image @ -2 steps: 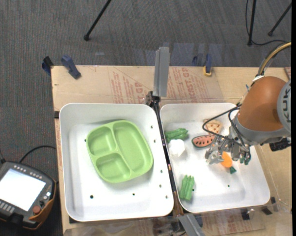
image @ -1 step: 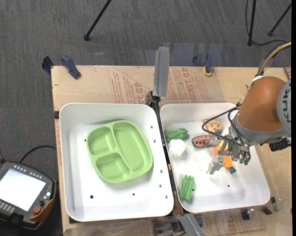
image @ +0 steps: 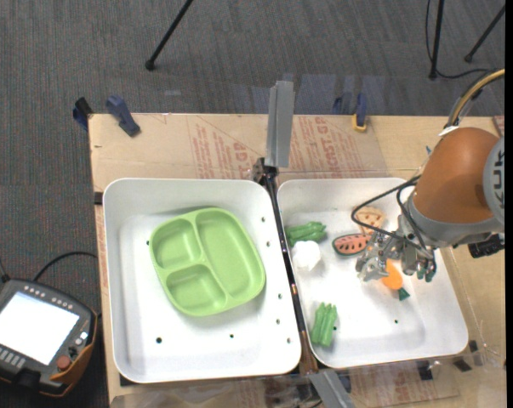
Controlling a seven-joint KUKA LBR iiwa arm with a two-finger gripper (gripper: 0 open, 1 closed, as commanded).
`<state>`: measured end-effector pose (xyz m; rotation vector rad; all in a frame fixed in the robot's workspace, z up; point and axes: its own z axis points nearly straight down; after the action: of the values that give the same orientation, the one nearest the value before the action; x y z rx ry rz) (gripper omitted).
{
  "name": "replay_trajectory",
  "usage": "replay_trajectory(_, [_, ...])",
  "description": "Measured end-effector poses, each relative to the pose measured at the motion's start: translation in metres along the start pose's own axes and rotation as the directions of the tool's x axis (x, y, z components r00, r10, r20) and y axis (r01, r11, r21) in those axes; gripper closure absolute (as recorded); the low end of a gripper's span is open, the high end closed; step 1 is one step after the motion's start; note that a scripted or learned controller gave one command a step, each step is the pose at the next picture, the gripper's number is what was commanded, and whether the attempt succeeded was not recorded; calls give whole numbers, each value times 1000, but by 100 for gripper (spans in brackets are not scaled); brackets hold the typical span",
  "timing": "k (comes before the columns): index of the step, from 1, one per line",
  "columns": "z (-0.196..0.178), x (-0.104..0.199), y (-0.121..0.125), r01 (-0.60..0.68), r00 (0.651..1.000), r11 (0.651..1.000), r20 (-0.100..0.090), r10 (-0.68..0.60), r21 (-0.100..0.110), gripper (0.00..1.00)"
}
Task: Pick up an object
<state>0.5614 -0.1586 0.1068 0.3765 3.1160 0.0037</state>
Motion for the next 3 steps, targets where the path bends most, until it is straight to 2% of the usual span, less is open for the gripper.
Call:
replay_trajectory(1, [1,0,1,1,1000,1000,-1,-1,0,0])
replay_trajectory(2, [20,-12,1,-68,998,998,-1,68,2,0])
replay_trajectory(3, [10,-14,3,-60,998,998,4,60,1,100])
